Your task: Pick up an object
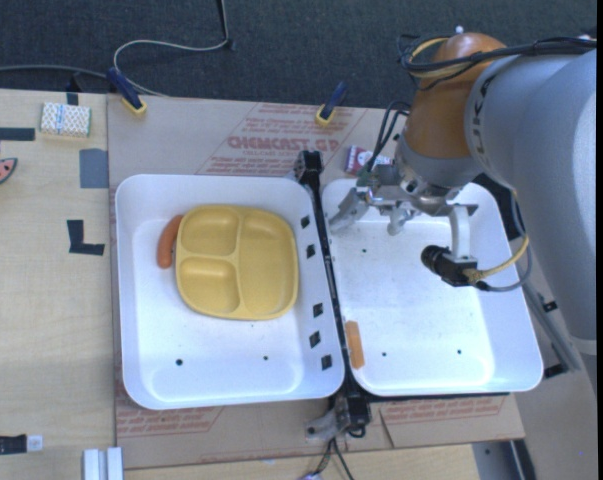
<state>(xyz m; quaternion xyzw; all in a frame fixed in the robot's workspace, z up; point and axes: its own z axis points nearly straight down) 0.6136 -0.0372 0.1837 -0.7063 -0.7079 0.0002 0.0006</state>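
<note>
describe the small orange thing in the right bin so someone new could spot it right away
Find the right bin, the one under the grey arm. Go to its left wall, near the front corner. The small orange carrot-like piece lies there lengthwise against the wall, apart from the orange sausage-like piece tucked beside the yellow divided plate in the left bin.

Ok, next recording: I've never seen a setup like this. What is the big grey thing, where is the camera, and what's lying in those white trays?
The big grey machine with the orange band is a robot arm, reaching in from the right. The one camera looks down at a slant on the bench. Its gripper hangs over the right shallow white bin, with nothing visibly held. In the left shallow white bin lie a yellow divided plastic plate and, touching its left edge, an orange sausage-shaped toy. A small orange carrot-like piece lies at the right bin's left wall.
</note>
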